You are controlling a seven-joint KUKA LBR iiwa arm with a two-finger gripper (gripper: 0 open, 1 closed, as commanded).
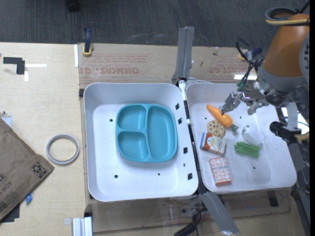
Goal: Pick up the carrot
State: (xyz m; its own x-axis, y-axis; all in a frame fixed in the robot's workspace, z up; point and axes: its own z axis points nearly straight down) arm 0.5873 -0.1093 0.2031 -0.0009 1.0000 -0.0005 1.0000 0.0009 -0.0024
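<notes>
Over right bin, arm angled down, jaws spread, carrot just beside.

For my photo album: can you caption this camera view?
Robot gripper poised beside the carrot in the right bin; blue tray waits left.
</notes>
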